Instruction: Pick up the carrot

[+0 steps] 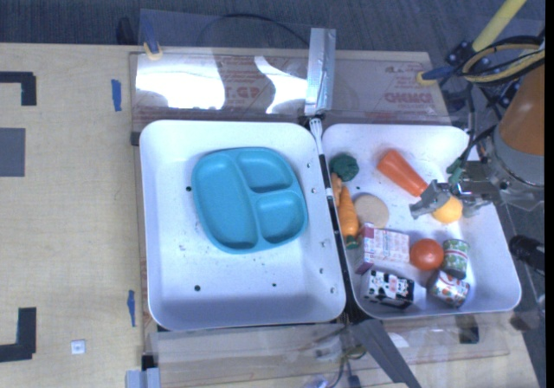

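The gripper sits low in the right bin, near that bin's 3 o'clock edge, with the arm entering from 3 o'clock. The state of the tool cannot be told: its tip is small and overlaps a yellow-orange round fruit lying directly at its 5 o'clock side. No object is seen clamped by it.

The carrot lies at roughly 10 o'clock from the gripper, near it but apart, in the upper half of the right bin. It lies flat, long axis running from 10 o'clock to 4 o'clock, one end towards the tool.

Surrounding items, outward from the tool: a red tomato at 6 o'clock; two small cans at 5 o'clock; a pink-patterned packet at 7 o'clock; a beige disc at 9 o'clock; a slim orange item along the bin's 9 o'clock wall; a green broccoli piece farther out at 10 o'clock; a black-and-white carton at 7 o'clock. The left bin holds a blue divided plate.

Step in hand, as judged: approach, with the grasp not yet made. The next move calls for a shift towards 10 o'clock to centre over the carrot, clear of the fruit, with the jaws set across the carrot's short axis.
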Robot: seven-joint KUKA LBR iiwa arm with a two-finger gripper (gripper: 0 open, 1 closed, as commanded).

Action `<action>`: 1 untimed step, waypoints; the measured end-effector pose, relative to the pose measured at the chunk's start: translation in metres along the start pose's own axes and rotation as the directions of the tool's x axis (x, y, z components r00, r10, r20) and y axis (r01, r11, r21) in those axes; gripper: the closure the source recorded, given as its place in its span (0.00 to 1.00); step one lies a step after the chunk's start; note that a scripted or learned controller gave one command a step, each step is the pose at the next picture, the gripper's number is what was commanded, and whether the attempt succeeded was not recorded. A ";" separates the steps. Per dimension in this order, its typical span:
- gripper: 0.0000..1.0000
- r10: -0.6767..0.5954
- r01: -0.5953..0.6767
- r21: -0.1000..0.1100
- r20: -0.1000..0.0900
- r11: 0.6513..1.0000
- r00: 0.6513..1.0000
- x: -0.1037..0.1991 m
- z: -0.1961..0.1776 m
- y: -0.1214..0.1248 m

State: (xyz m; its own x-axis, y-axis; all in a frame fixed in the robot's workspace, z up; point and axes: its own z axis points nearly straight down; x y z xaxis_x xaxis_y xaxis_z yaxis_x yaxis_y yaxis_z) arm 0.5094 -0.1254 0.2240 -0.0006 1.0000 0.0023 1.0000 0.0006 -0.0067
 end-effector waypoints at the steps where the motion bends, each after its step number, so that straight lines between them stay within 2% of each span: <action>1: 0.00 0.117 -0.117 0.003 0.000 0.993 0.993 0.067 0.043 0.006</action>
State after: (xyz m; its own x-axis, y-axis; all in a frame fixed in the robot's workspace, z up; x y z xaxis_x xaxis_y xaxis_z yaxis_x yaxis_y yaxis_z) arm 0.5151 -0.0587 0.1814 0.1164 0.9932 0.0015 0.9932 -0.1164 -0.0103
